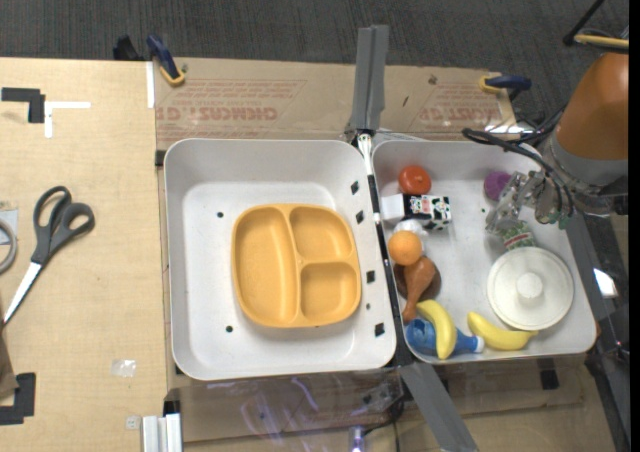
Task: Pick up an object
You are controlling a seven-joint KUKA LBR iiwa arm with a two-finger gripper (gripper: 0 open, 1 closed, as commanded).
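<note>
Hovering pincer over right bin, beside purple object, finger spread impossible to tell

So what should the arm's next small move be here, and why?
Probably a short straight descent. The gripper sits over the right bin, above the bare floor between the purple object and the white lid, with nothing visibly between its fingers. Shifting slightly toward the purple object first might help it land on something.

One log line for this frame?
tool over right bin, above lid | holding: unclear | tray in left bin
</note>
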